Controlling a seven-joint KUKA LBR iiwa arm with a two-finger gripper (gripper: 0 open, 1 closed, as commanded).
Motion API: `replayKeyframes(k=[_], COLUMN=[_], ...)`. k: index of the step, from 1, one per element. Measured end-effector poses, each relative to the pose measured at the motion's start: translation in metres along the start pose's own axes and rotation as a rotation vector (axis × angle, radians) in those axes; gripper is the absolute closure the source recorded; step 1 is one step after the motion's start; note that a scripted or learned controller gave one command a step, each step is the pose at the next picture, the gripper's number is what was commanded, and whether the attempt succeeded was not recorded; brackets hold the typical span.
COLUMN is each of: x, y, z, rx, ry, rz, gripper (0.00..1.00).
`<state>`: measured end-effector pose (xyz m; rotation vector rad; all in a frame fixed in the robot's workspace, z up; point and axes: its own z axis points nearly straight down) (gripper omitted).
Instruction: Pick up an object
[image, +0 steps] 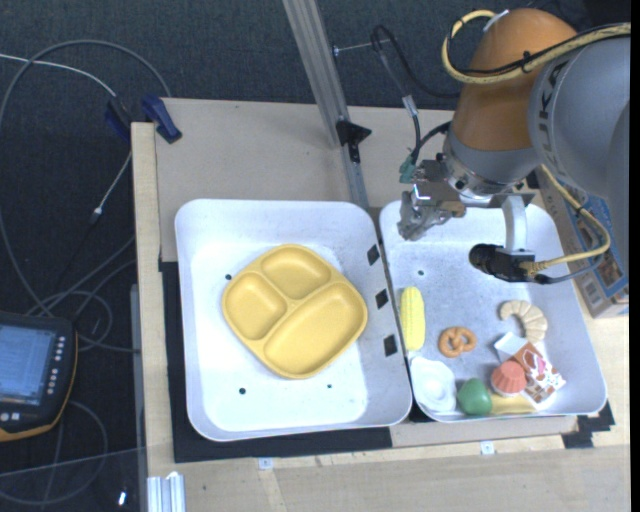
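- Above the far left corner of the right bin, the gripper hangs with nothing visibly held; whether it stands apart or together I cannot tell from this slant.
- Nearest the gripper among the toys, and so my pick for the target, is the yellow corn cob, lying straight toward the camera from it, hard against the bin's left wall.
- Its long axis runs along that wall, far to near, so a grasp should close across its short width, left to right.
- Farther off, toward the bin's near right corner, sit the pretzel, the croissant and a cluster of small toys, crowded and harder to single out.
- Left of the right bin, the other bin holds a yellow divided plate, well apart from the gripper.
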<state>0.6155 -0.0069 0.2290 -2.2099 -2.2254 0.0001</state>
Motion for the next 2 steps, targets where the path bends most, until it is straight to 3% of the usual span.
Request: replayKeyframes(k=[2], x=[0.098], y=[-0.04], z=[0.012], rx=[0.001], ry=[-0.001], rz=[0.001], gripper=[1.0])
